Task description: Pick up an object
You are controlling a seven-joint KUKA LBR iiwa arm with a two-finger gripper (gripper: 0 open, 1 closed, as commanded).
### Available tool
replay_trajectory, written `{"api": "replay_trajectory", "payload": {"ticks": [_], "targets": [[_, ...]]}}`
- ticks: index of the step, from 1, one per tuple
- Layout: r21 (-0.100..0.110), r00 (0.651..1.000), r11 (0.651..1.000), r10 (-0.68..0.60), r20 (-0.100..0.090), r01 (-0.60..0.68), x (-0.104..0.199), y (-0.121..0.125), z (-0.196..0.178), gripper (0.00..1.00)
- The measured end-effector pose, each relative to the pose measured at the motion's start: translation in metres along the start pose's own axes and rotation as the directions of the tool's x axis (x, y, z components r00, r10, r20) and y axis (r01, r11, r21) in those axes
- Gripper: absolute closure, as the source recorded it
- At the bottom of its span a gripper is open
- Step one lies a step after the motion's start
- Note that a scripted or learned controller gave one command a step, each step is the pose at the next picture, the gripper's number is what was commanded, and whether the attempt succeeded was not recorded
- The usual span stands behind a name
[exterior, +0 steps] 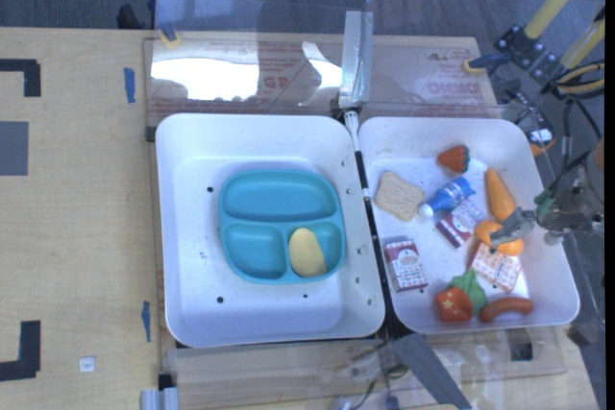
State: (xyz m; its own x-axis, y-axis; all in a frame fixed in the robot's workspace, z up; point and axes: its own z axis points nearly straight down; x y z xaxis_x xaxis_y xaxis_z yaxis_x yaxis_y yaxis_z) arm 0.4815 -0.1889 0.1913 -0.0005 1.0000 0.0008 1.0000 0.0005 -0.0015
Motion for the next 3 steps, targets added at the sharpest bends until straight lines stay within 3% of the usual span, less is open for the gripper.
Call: {"api": "replay_trajectory", "payload": {"ticks": [1, 2, 3], "targets": [[-0.017, 0.994, 0.993, 0.113, 0.004, -0.113, 0.010, 0.038, 0.091, 0.00], [-0.019, 0.994, 0.994, 0.111, 0.001, -0.111, 0.012, 0.039, 0.081, 1.00], [-0.010, 0.965, 0.965, 0.261, -0.002, -0.261, 0.064, 0.050, -0.036, 1.00]]}}
